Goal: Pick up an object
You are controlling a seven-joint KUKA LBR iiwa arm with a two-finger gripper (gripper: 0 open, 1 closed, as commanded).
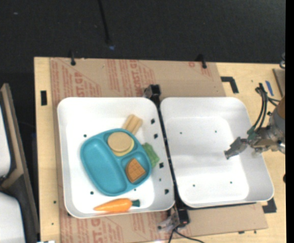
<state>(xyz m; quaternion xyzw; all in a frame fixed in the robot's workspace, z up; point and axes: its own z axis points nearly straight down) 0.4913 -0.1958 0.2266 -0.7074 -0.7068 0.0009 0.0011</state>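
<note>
Jaws (234, 150) hang over the right bin (207, 186), their spread impossible to tell, well apart from the far carrot (117, 205) in the left bin (68, 135): probably light, stiff, slick, best pinched mid-body.

Wooden counter (50, 151) carrying two white bins.
Left bin (68, 135) and right bin (207, 115) sit side by side, touching, mid-frame.
</note>
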